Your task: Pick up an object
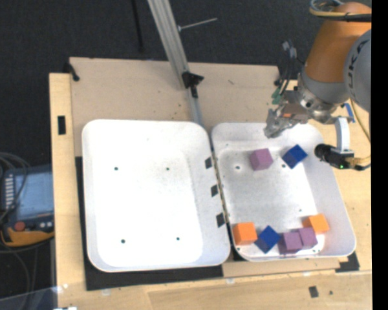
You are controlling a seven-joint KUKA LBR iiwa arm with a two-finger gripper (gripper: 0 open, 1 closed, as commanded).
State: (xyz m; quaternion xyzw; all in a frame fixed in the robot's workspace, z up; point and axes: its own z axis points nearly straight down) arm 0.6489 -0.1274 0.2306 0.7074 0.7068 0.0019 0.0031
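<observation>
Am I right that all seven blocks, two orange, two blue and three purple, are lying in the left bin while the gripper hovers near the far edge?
Not quite: the camera view shows the blocks in the right bin, not the left bin. The rest holds: two orange, two blue and three purple, with the gripper near that bin's far edge.

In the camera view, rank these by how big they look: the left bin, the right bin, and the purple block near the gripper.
1. Left bin, largest.
2. Right bin, somewhat smaller as seen.
3. Purple block, far smaller than either bin.
The slanted camera may exaggerate the gap between the bins.
</observation>
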